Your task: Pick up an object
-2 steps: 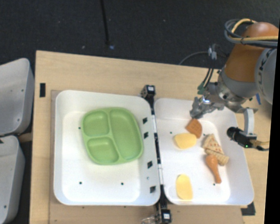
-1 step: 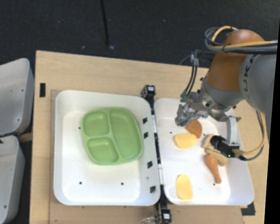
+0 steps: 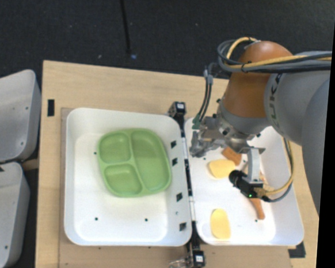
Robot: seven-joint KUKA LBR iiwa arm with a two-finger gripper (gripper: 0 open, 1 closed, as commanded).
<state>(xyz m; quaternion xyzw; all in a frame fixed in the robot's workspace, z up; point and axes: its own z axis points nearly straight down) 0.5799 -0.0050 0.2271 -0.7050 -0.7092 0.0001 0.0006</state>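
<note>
Yellow piece (image 3: 218, 167) in the right bin (image 3: 281, 226), just under the gripper (image 3: 230, 157); whether the jaws are apart or together I cannot tell.

The arm (image 3: 258, 80) reaches in from the right and hangs low over the far half of the right bin, its wrist covering the jaws, so nothing can be seen clamped. Beside the yellow piece an orange bit (image 3: 231, 154) peeks out from under the wrist, a second yellow piece (image 3: 220, 224) lies toward the bin's near edge, and a thin orange stick (image 3: 258, 207) lies nearer the bin's right side. These loose items sit apart, which likely leaves room to close on one. The left bin (image 3: 69, 209) carries a green tray (image 3: 134, 162) at its middle, well clear of the arm.
</note>
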